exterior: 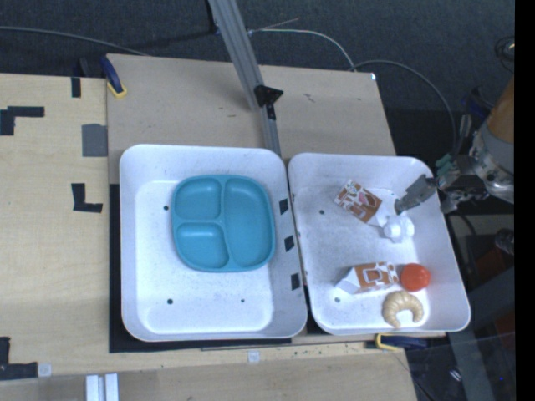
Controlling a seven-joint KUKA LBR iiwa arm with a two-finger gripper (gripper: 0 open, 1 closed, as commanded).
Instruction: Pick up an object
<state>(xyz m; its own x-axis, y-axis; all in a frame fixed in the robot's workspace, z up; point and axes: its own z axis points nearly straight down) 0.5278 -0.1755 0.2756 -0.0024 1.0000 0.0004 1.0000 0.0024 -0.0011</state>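
2 shallow white plastic bins (149, 307) sit on a pale wooden bench (50, 249); right of them, the two-finger gripper (415, 195) hangs, grip state unclear.

A blue plate (223, 223) sits in the left bin (142, 307). The right bin (447, 295) holds a croissant (403, 308), a red ball (415, 276) and two small cartons (359, 200). The gripper (418, 192) hangs over its far right side.

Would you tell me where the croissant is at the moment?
The croissant lies in the right bin, at its near right corner, just below the orange ball and right of the lower carton.
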